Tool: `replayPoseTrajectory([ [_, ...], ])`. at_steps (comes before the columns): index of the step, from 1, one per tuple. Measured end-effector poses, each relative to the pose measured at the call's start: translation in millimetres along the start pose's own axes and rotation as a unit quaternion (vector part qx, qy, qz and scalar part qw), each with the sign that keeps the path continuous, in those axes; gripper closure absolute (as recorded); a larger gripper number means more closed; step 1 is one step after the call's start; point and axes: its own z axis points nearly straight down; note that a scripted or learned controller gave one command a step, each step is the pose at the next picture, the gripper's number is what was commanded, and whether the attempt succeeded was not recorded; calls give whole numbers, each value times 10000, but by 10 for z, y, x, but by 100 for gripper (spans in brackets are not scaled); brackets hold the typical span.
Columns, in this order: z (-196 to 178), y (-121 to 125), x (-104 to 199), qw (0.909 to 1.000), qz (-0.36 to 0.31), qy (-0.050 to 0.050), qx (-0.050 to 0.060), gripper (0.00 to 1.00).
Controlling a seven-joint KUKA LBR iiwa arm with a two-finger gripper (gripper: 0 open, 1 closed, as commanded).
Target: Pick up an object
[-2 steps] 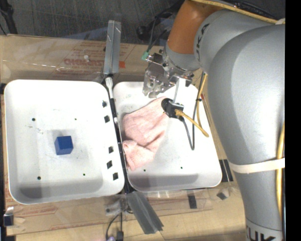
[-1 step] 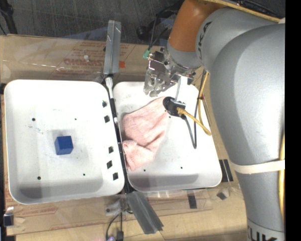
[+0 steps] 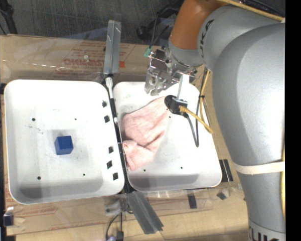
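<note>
One crumpled pink cloth (image 3: 143,133) — soft, creased

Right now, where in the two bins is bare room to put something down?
The left bin is bare all around the blue cube. In the right bin, only the strip right of the pink cloth is free; its top is crowded by the pincer.

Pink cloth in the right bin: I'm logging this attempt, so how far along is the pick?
Nothing looks picked yet. The pink cloth lies crumpled on the floor of the right bin, and the blue cube sits alone in the left bin. In hand: the gripper hangs over the right bin's far edge, above the cloth. Left: the descent, the grasp and the lift.
</note>
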Motion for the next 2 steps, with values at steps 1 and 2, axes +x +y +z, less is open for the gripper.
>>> replayPoseTrajectory([
  [1,-80,-1,2,10000,-24,-8,20,100],
  [2,338,-35,104,9986,529,27,-79,100],
])
